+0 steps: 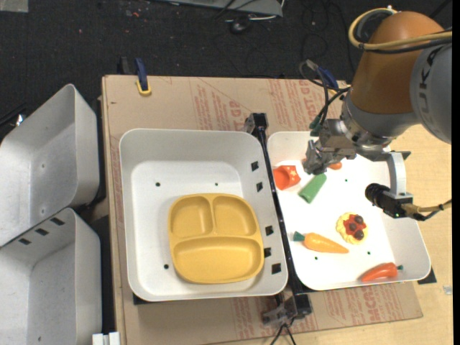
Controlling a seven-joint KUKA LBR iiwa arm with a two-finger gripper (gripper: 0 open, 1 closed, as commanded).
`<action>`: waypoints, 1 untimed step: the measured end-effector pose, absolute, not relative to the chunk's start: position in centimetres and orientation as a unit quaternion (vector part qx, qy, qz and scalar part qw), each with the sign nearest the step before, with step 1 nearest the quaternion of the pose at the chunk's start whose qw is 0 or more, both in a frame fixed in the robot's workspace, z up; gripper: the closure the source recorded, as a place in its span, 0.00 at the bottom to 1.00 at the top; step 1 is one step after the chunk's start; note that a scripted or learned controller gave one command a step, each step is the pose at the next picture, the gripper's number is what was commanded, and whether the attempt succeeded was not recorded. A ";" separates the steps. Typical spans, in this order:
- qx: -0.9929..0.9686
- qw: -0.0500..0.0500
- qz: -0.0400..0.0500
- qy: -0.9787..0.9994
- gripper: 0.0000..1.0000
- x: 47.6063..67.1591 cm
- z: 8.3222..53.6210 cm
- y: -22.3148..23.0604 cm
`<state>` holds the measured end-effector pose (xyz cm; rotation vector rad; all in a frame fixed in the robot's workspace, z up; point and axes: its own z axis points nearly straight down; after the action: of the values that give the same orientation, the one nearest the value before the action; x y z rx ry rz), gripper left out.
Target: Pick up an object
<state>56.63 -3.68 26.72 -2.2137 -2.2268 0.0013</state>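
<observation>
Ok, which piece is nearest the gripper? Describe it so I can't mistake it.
Look in the right-hand white bin, at its upper left part. Just below the gripper lies a green toy block, short, straight and tilted. It is the one all-green piece; its neighbour to the left is red-orange.

End effector fingertips hidden; small red item behind it mostly covered.

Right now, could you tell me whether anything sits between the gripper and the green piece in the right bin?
Nothing visible does: the gripper hangs just above the green piece, with the red piece off to its side.
</observation>
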 end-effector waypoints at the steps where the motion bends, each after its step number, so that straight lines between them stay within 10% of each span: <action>1: -0.704 0.002 0.001 -0.710 1.00 55.3 24.9 1.3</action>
<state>55.29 1.33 24.87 -2.2109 -2.2273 0.0017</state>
